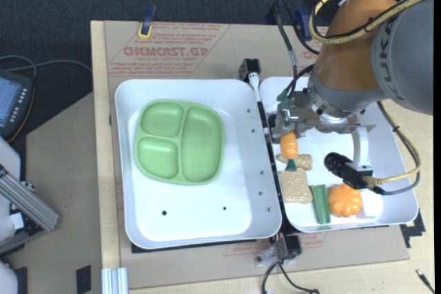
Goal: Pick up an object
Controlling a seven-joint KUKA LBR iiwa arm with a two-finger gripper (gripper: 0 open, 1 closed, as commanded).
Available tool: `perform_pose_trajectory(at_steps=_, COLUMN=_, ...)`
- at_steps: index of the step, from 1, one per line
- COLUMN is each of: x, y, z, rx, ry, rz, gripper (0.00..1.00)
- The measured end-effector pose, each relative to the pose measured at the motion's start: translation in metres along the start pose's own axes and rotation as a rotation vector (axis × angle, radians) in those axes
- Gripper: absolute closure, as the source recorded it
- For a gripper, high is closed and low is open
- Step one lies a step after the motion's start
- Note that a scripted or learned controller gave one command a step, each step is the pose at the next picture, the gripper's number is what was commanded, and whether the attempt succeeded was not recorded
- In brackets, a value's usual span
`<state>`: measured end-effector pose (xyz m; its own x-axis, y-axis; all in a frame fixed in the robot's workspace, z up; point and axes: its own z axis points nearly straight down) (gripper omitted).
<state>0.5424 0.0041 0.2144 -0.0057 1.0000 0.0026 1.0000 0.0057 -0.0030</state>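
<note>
You've got the arm (372, 45) reaching in from the right, over the right bin (400, 179). Left bin (200, 224) holds a green divided plate (180, 141), approx centre. Gripper (298, 119) sits low at the right bin's left edge, just above a small orange carrot-like piece (289, 146); can't tell its state from this view. Below that: tan cracker-like block (295, 185), green stick (320, 203), orange pumpkin (344, 200) near the front wall.

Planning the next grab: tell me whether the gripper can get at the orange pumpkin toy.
Probably yes. The pumpkin toy lies uncovered in the right bin, near the gripper; only the green stick crowds one side.
</note>
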Motion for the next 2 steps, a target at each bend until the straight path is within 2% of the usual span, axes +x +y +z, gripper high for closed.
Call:
perform_pose_trajectory(at_steps=1, x=-0.002, y=0.002, z=0.000, rx=-0.003, ry=-0.002, rz=0.005, gripper=1.00)
perform_pose_trajectory(at_steps=2, x=0.005, y=-0.001, z=-0.019, rx=-0.007, ry=-0.002, rz=0.004, gripper=1.00)
